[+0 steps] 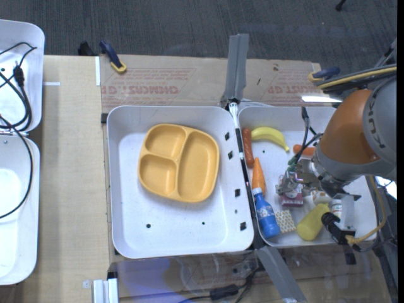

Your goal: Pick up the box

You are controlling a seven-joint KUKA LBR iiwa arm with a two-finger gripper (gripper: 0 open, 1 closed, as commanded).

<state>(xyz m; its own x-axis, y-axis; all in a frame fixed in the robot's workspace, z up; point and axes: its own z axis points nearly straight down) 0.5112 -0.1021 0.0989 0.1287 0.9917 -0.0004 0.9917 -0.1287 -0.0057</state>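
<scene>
The box (292, 200) is small, maroon and white, and lies in the middle of the right bin (278, 117). My gripper (289, 183) hangs directly over its upper edge, very close or touching; I cannot tell which. The gripper's metal body hides the top of the box. The grey arm with its orange band (351, 131) comes in from the right above the bin.
Around the box lie a banana (270, 136), an orange carrot (258, 173), a blue bottle (266, 216), a tan waffle piece (285, 219) and a yellow lemon-like fruit (312, 222). The left bin (126, 219) holds a yellow divided plate (179, 163).
</scene>
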